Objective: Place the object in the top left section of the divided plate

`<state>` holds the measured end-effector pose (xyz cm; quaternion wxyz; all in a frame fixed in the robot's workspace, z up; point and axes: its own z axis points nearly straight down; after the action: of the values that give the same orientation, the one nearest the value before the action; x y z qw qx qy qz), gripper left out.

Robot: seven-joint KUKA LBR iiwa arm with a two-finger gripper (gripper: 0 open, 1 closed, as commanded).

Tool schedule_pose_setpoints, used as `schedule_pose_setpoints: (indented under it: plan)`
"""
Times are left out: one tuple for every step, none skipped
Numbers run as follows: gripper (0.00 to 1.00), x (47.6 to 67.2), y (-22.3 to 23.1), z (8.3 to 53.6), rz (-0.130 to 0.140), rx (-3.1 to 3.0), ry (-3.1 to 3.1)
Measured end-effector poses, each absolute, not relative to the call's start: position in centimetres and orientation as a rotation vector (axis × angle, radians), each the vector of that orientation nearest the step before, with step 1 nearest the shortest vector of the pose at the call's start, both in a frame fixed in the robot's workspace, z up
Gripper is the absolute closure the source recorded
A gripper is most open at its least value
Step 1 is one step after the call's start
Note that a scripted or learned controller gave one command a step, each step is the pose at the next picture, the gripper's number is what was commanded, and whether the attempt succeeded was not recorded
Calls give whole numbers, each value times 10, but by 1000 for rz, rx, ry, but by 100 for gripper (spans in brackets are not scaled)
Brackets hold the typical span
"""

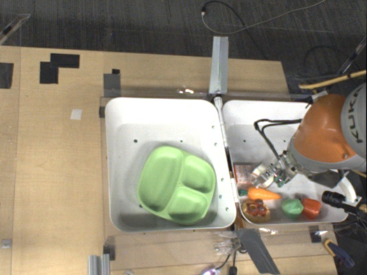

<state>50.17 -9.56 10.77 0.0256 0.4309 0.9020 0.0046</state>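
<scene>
I log: divided plate point(176, 184), matt green plastic; bins point(123, 153), smooth white plastic; worktop point(51, 171), pale wood grain; carrot point(264, 194), glossy orange plastic.

Partial white lettering "KU" shows on the arm point(352, 122).

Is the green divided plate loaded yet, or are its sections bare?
Bare. The green divided plate in the left bin shows plain green in all three sections.

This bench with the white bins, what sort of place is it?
Probably a robotics lab test bench. A grey and orange robot arm reaches over two shallow white bins, one holding a green divided plastic plate, the other small toy foods like an orange carrot.
</scene>
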Motion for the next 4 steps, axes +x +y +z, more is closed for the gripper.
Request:
schedule_pose_setpoints:
  plan:
    - [100, 501, -96, 107, 32, 1637, 2635]
    - [100, 504, -109, 105, 38, 1543, 2686]
    - [100, 503, -103, 104, 29, 1684, 2594]
    - [100, 504, -105, 104, 24, 1523, 2684]
